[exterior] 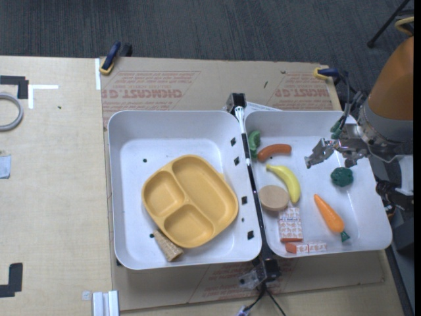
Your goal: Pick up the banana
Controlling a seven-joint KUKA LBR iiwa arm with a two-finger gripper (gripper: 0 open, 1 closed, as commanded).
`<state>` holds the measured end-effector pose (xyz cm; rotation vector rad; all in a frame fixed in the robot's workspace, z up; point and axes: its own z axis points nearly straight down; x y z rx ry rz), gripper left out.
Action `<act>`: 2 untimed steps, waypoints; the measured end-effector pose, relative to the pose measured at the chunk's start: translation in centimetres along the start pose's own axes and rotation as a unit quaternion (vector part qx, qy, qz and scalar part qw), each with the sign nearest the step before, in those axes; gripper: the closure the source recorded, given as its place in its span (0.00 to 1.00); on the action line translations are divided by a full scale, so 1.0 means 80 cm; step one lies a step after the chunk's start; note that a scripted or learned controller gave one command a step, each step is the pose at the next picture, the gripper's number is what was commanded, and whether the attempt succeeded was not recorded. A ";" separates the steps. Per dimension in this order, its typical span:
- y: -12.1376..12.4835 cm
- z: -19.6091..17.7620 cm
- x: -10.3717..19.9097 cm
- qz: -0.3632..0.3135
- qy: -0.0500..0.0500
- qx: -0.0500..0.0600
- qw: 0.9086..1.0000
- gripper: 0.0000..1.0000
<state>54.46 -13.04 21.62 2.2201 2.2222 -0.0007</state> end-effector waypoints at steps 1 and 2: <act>0.026 0.152 0.015 -0.046 0.000 0.000 0.999 0.00; 0.027 0.140 0.015 -0.045 0.000 0.000 0.999 1.00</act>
